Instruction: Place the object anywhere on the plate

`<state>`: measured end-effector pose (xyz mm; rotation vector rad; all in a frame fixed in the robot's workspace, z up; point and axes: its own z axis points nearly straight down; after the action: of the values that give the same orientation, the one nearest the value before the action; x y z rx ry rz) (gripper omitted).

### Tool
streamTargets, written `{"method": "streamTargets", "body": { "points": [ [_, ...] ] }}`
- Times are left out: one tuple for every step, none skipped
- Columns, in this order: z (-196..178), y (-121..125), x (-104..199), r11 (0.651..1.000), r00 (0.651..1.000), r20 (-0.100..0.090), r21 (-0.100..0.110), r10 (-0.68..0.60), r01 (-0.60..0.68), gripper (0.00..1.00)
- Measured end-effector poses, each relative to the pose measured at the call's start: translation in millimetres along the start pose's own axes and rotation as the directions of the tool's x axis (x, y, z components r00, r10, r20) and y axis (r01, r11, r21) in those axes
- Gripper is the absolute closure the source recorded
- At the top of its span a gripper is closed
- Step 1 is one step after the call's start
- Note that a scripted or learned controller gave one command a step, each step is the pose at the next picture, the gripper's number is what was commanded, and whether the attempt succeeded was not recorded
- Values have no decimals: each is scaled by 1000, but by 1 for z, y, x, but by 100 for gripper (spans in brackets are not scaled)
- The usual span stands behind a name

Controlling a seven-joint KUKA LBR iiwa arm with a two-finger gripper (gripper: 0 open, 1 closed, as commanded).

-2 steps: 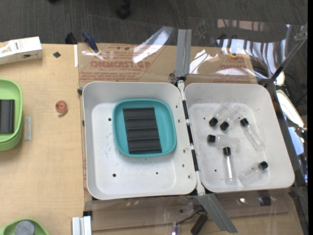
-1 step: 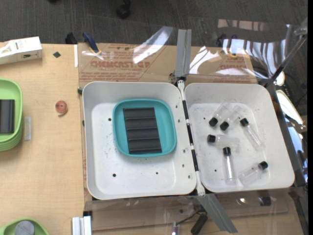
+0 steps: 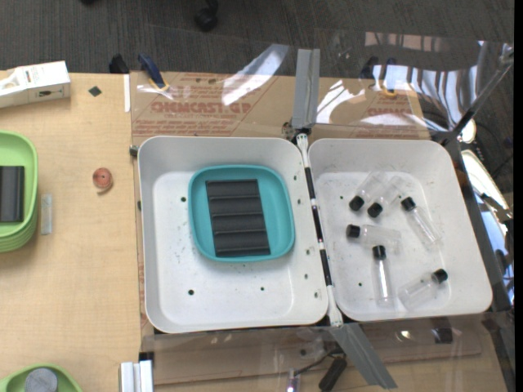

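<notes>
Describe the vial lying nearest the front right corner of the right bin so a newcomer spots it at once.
Start at the right white bin, which holds several clear vials with black caps. Go to its front right corner: there lies the vial, tilted, its cap pointing up and right. It sits closer to that corner than any other.

Wooden bench carries two white bins side by side: left bin, right bin. Also directly on bench: stacked green trays at left edge, small reddish disc near them, white box at far-left corner.
</notes>
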<state>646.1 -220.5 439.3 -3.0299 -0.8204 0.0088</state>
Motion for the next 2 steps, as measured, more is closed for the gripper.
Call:
{"method": "streamTargets", "body": {
  "points": [
    [0,-1,-4,991,991,1,0,137,-137,0],
    [1,-2,-7,961,961,1,1,275,-275,0]
  ]
}}
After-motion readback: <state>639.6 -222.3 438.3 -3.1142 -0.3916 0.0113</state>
